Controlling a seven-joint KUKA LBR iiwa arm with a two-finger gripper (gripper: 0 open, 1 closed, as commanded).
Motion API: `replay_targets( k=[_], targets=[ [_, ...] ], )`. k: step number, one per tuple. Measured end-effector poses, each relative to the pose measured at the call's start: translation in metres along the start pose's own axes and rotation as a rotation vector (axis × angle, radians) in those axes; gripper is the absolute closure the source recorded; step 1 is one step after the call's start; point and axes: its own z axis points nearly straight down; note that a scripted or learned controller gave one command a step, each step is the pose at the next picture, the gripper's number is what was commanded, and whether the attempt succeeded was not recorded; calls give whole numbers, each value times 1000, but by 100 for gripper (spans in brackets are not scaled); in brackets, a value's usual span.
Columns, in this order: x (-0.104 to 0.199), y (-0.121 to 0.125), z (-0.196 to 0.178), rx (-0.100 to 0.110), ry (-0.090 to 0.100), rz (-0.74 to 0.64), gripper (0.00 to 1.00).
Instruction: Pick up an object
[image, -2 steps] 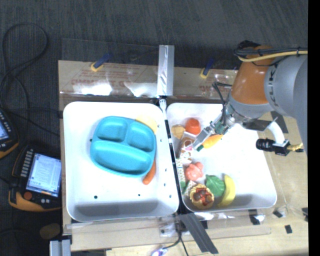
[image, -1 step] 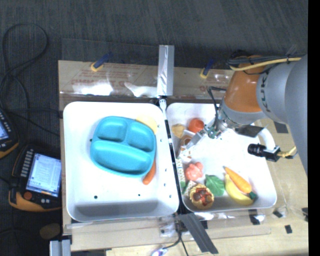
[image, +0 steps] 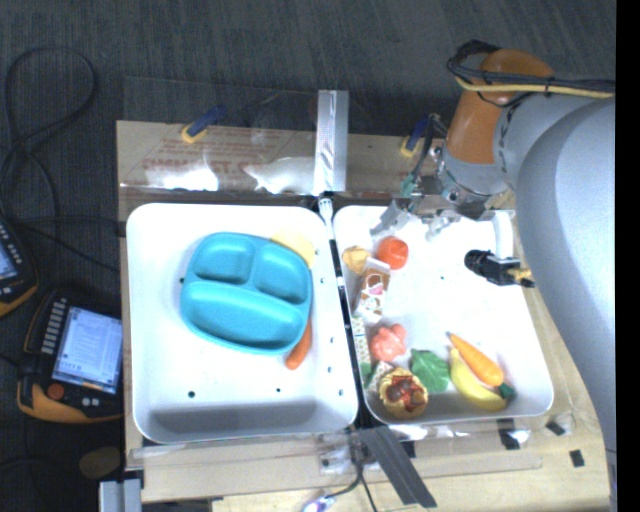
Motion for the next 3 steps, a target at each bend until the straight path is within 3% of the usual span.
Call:
replay_targets(
  k=[1, 2, 3],
  targets=[
    [-13, -21, 64, -8, -1, 153, 0],
    [-12, -11, 64, -8, 2, 534, 0],
    [-20, -4, 64, 41, 10, 748, 0]
  ],
)
